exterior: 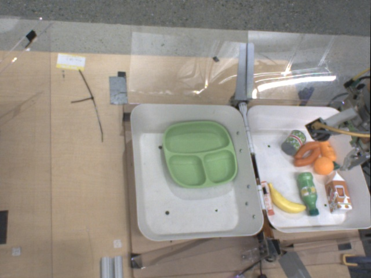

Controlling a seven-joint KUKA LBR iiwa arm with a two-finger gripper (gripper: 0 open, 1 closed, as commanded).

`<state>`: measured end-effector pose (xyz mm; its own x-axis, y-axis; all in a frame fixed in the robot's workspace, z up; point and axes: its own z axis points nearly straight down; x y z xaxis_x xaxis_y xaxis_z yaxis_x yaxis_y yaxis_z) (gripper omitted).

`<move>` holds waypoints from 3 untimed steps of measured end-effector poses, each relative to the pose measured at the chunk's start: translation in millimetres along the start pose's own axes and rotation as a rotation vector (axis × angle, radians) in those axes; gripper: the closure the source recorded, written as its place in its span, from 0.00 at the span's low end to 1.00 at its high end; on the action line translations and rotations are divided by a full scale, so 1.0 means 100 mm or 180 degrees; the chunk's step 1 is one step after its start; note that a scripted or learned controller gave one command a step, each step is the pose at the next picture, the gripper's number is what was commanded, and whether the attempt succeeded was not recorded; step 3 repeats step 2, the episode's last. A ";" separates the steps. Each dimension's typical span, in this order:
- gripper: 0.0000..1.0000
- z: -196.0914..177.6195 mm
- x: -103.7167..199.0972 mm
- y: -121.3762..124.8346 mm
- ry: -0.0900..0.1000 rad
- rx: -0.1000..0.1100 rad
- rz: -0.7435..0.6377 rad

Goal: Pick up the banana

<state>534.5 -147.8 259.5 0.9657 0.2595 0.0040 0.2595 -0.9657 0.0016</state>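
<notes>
You are seeing the gripper (pixel 358 155) hanging over the right bin's (pixel 272 126) far right side, just beside an orange (pixel 323 165); you cannot tell whether it is apart or together; the banana (pixel 285 201) is lying near that bin's front left corner, well apart from the gripper; a green bottle (pixel 307 193) is lying just beside the banana, between the two; a small carton (pixel 338 194), a carrot (pixel 312 150) and a can (pixel 294 142) are crowding nearby; a green divided plate (pixel 200 153) is sitting in the left bin (pixel 145 213).

Bright, even light; glare on plastic sheet (pixel 278 77)
</notes>
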 end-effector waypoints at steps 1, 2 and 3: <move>0.00 -0.38 -0.47 0.34 -0.0001 -0.0005 -0.0519; 0.00 0.97 -0.86 0.22 -0.0012 0.0008 0.0193; 0.00 0.97 -0.86 0.22 -0.0012 0.0008 0.0193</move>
